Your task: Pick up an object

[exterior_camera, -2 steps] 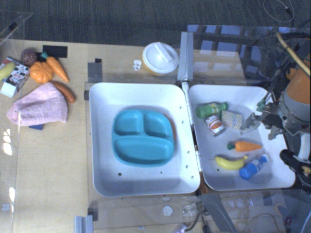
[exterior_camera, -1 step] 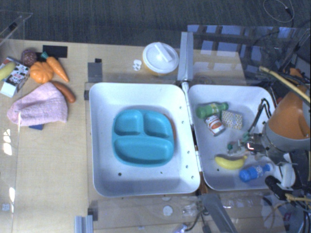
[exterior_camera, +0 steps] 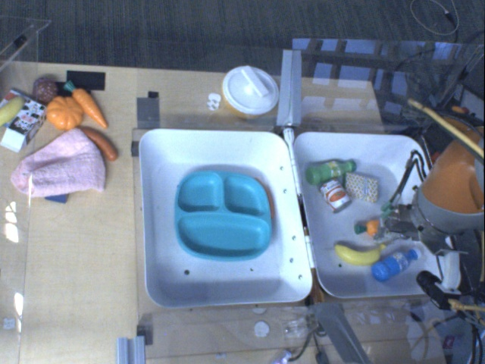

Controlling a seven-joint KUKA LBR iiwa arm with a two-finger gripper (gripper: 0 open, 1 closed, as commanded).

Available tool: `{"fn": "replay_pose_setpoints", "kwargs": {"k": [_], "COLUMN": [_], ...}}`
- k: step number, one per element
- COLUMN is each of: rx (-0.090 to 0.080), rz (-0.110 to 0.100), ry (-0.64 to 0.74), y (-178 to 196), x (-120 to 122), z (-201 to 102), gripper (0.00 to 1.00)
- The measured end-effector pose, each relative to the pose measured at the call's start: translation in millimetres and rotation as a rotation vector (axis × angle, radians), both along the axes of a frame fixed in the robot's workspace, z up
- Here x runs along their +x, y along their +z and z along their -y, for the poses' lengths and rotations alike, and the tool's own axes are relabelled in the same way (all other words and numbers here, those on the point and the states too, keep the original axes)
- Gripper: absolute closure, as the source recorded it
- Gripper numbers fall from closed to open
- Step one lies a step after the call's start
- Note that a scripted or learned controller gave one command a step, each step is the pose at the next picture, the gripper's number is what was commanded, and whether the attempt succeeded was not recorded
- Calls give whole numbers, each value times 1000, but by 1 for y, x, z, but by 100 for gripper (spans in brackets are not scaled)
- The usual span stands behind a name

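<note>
- Far off to the pincer's left, outside the bins, a pink cloth (exterior_camera: 61, 167) lies on the bench with a small pumpkin (exterior_camera: 64, 112) and a carrot (exterior_camera: 92, 106) just beyond it; none of these looks within the arm's business.
- Still well to the left of the pincer, the left bin (exterior_camera: 155, 279) holds a blue divided tray (exterior_camera: 223, 214), and a white lidded cup (exterior_camera: 251, 89) stands on the bench beyond the two bins.
- In the right bin (exterior_camera: 322, 279), a green bottle (exterior_camera: 330, 171) and a small can (exterior_camera: 335, 194) lie up and to the left of the pincer, a patterned packet (exterior_camera: 362, 187) just beside them.
- A banana (exterior_camera: 358, 254) lies just below and left of the pincer, a blue bottle (exterior_camera: 394, 265) just below it.
- A small orange thing (exterior_camera: 368, 227) sits right at the pincer's left tip, touching or nearly so; I take it for the likeliest target, though I cannot tell what it is.
- The pincer (exterior_camera: 390, 224) is down low in the right bin, its dark parts bunched together, and I cannot tell whether it is released or clenched.
- The arm (exterior_camera: 453, 184) hangs over the bin's right edge.
- To my eye this is the grasp step, nothing yet lifted; next it wants a firm closing on one thing, then a straight rise clear of the banana and the blue bottle.
</note>
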State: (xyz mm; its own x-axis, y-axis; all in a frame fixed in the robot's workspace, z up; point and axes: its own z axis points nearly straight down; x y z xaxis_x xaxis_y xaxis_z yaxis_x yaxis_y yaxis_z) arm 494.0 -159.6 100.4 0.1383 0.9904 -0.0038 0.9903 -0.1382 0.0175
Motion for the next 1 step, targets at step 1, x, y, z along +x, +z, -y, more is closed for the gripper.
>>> {"fn": "replay_pose_setpoints", "kwargs": {"k": [1], "rx": [7], "rz": [-17], "ry": [-198], "y": [150], "x": [29], "z": [-81], "gripper": [100]}}
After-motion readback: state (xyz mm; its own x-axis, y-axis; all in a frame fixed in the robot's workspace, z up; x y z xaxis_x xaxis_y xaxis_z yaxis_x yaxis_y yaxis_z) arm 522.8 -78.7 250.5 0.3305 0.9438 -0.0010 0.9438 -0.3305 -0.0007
